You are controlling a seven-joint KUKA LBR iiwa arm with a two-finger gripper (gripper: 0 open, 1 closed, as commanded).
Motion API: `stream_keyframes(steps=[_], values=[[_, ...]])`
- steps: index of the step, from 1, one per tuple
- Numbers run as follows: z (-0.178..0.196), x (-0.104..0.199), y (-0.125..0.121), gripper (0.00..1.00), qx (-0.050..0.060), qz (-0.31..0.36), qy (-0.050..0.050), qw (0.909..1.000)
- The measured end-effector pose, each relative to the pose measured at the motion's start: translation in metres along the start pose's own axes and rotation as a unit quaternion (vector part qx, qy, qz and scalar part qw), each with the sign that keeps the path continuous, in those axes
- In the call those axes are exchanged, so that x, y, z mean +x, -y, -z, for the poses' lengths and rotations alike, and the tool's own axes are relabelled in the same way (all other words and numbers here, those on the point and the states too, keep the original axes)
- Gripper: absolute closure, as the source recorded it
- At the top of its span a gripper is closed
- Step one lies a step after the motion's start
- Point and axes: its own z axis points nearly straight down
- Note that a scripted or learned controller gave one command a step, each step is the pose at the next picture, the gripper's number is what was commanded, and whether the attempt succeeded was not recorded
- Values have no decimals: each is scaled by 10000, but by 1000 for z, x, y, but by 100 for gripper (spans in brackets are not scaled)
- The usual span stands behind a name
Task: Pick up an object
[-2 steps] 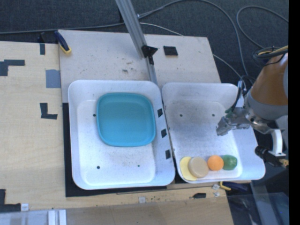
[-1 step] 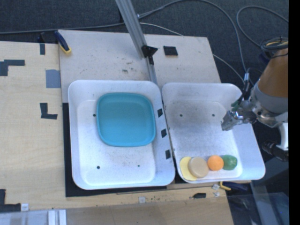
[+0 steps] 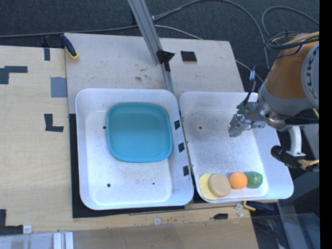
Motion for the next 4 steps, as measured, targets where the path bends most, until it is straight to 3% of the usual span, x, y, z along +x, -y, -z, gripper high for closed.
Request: stream_keyframes(steps=[1,4], values=[[12,53,-10,100,-2,-2,0,10000],[-2,188,-41,100,6,-2,1,10000]])
